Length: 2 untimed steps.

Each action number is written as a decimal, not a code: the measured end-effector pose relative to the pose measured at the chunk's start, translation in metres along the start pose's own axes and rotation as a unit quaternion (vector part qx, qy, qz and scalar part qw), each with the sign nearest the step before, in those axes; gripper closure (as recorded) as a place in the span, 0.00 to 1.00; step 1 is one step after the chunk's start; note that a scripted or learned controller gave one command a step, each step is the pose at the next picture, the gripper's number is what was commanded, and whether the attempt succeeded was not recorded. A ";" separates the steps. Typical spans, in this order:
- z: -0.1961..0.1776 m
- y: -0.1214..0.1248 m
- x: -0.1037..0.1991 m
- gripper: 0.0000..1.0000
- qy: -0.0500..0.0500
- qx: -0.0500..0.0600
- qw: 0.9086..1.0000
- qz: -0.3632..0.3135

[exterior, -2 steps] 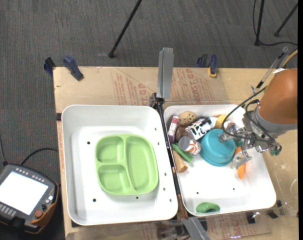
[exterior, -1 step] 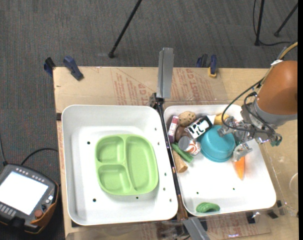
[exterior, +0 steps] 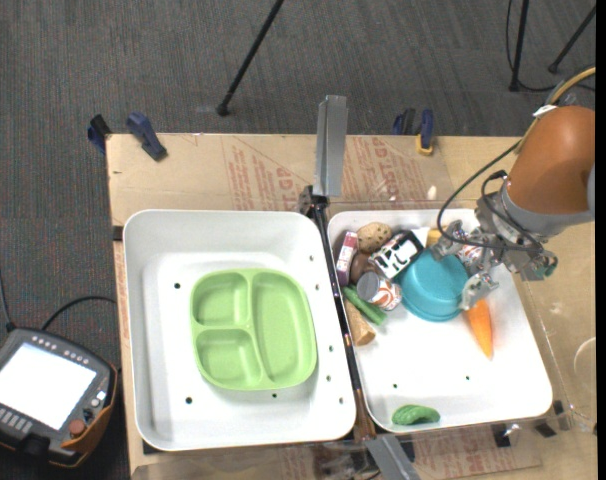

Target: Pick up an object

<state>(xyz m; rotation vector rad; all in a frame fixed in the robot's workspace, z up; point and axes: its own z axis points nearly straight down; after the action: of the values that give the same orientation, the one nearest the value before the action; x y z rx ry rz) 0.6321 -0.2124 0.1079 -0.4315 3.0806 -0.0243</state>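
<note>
We see a dark grey ribbed carpet floor (exterior: 183,48) around a brown cardboard-topped bench (exterior: 233,163). Blue clamps (exterior: 143,133) grip the bench's far left corner, and more clamps (exterior: 415,126) sit along its far edge. Thin black tripod legs (exterior: 253,53) stand on the carpet beyond. A handheld control pendant with a pale screen (exterior: 38,393) lies beside the bench's near left corner.

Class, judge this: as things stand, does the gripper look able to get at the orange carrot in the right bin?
Probably yes. The carrot lies alone on bare bin floor, nothing on top, just below the gripper; the blue bowl beside it looks slightly apart.
</note>
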 end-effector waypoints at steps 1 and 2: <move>0.000 -0.002 -0.015 0.00 0.015 -0.005 0.998 0.066; 0.001 0.002 -0.010 0.00 0.008 -0.004 0.998 0.069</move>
<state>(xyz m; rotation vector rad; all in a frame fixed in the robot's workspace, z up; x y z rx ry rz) 0.6410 -0.2075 0.1075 -0.2202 3.1189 -0.0115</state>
